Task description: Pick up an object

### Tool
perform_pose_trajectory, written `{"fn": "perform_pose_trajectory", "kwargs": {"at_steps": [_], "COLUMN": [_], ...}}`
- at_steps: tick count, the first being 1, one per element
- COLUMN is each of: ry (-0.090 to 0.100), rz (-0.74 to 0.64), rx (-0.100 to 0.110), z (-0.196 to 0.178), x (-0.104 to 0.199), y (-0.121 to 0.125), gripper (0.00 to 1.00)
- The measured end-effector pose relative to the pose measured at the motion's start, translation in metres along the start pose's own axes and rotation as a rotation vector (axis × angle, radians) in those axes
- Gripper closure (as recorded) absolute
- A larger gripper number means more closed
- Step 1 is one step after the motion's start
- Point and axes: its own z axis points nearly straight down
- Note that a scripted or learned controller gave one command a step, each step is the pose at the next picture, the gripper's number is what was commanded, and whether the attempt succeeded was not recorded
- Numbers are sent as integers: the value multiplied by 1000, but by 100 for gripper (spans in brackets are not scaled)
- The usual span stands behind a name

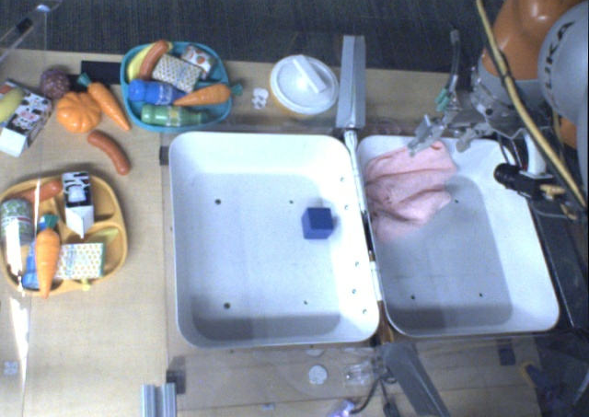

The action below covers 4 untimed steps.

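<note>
Left shallow white bin (198,222): one small blue cube (317,223), right of centre. Right shallow white bin (515,295): crumpled pink cloth (409,187) in its far-left corner, against divider. My tool (440,134) hangs at cloth's far edge; metal parts small and tangled, cannot tell how wide it stands or whether it grips cloth. Surface's left edge: blue bowl (138,111) and yellow tray (115,222), both holding toy food, details too small. My grey arm (543,28) cut off at right.

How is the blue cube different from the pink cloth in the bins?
The blue cube is small, rigid and square-edged; the pink cloth is larger, soft and crumpled. The cube sits mid-floor in the left bin; the cloth lies at the right bin's upper left, near the gripper. Both rest on white bin floors.
</note>
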Motion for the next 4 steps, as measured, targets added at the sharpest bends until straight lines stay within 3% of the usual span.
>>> {"fn": "perform_pose_trajectory", "kwargs": {"at_steps": [1, 2, 3, 4], "ry": [0, 0, -3, -6], "rz": [11, 11, -184, -331], "rx": [3, 3, -10, -13], "z": [99, 99, 105, 104], "x": [-64, -64, -74, -54], "y": [-10, -10, -33, -58], "gripper": [0, 0, 0, 0]}}
